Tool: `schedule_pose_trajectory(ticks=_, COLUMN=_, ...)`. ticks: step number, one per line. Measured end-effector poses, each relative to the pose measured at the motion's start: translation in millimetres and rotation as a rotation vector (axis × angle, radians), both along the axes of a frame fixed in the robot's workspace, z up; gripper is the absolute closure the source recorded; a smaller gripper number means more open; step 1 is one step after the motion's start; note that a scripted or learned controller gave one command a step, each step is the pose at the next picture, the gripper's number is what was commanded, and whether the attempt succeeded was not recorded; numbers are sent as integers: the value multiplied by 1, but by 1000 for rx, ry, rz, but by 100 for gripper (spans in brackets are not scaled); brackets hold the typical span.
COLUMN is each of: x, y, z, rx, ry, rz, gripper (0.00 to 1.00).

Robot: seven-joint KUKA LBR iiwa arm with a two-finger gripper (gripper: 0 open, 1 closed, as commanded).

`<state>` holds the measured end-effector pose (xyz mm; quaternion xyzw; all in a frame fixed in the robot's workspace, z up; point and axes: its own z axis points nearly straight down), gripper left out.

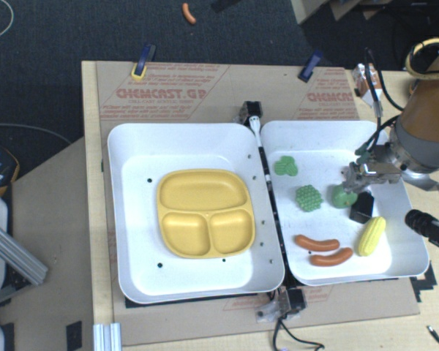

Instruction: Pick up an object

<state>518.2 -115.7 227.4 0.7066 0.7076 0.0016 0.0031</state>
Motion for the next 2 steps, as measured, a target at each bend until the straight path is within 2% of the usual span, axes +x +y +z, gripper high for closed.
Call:
schedule_pose_trajectory(ticks=1, x=52, y=31, z=-8, rx=2, ry=1, rz=5, gripper=100)
schedule_pose_trajectory(ticks=2, x=94, y=59, z=0, rx=2, ry=1, rz=4, gripper=100)
